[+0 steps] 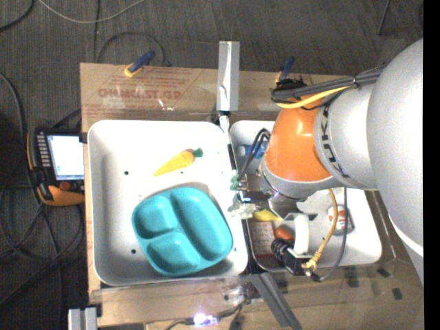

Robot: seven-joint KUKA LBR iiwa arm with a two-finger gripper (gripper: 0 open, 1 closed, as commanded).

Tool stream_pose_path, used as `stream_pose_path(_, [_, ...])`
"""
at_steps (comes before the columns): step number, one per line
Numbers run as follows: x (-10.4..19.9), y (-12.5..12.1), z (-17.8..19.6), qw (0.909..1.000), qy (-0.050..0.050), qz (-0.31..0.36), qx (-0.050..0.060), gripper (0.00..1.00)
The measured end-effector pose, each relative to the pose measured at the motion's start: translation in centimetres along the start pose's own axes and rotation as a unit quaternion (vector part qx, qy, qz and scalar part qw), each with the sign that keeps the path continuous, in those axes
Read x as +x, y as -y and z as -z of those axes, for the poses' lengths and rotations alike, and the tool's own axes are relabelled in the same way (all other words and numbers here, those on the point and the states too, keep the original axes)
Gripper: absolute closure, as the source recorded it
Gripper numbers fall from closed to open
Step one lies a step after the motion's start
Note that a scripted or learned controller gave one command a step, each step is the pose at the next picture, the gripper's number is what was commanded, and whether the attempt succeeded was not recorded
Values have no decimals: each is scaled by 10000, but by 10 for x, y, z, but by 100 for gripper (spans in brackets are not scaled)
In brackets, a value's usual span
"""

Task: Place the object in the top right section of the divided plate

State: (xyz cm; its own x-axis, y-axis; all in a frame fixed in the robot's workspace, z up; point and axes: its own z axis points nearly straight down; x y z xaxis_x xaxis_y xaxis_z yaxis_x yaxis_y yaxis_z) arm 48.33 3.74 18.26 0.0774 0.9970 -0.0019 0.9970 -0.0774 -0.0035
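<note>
Grey-and-orange arm's two-finger gripper (256, 205) low over right white bin (357, 249), fingers hidden beneath wrist, spread impossible to tell. Possibly small yellow item (265, 216) beside. Orange toy carrot (176, 161) in left white bin (110, 157), above turquoise divided plate (181, 229).

— How many bins on the bench?
— Two white bins: the left bin (103, 184); the right bin (364, 246), mostly under the arm (323, 150).
— And in the left one?
— One teal divided plate (182, 229) with three sections; one toy carrot (177, 161).
— Clamps?
— Two blue-handled clamps: one (138, 63) at the board's back left; one (287, 65) at its back right.
— Anything off the bench?
— One handheld pendant (56, 165) on the floor.
</note>
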Motion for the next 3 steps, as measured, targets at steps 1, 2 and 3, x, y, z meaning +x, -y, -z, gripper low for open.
stream_pose_path(1, [1, 0, 0, 10000, -9, 7, 3, 0])
stream_pose_path(2, [56, 6, -1, 9754, 9, -2205, 16, 0])
stream_pose_path(3, [131, 3, -90, 9481, -62, -3177, -102, 0])
